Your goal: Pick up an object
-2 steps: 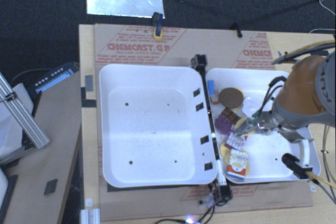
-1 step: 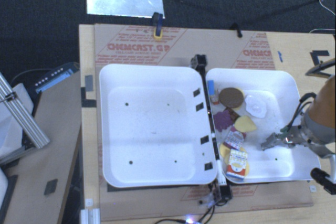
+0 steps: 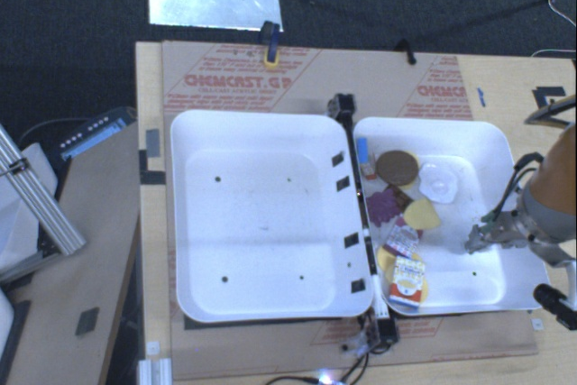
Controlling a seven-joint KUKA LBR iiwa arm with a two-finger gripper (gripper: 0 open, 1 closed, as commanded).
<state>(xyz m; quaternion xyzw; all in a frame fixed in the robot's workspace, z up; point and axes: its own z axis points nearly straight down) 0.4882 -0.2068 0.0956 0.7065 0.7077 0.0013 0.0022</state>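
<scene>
Over the right bin (image 3: pixel 491 140) hangs the end effector (image 3: pixel 478 239) — opening impossible to tell, nothing visibly held

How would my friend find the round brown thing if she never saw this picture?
Look at the right-hand white bin, the one with things piled along its left side. Near the top of that pile lies the brown disc, with a purple lump just below it and a white round lid to its right. It is the only flat, dark brown circle there.
</scene>
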